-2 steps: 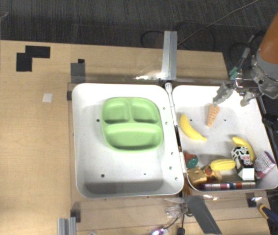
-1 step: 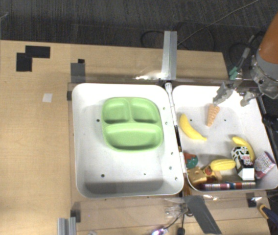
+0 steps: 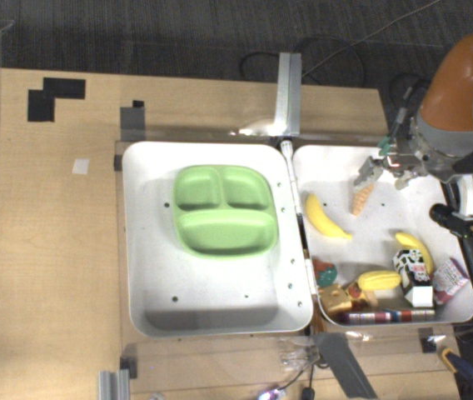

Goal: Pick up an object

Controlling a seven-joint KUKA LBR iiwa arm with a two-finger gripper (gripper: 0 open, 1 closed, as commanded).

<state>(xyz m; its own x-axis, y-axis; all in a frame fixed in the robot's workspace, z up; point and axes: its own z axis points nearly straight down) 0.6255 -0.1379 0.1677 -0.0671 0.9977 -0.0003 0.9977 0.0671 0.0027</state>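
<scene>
Arm [image 3: 470, 82] enters from right edge, far-right part of the scene. Orange band sits at top, grey wrist section just below it, angled down and to the left. Gripper [image 3: 389, 169] hangs at the wrist's lower left end, pointing down-left. Two fingers [image 3: 368, 170] spread apart, one toward left, the other toward right, open gap between them, nothing clamped there. Black cabling runs along the arm's right side.
</scene>
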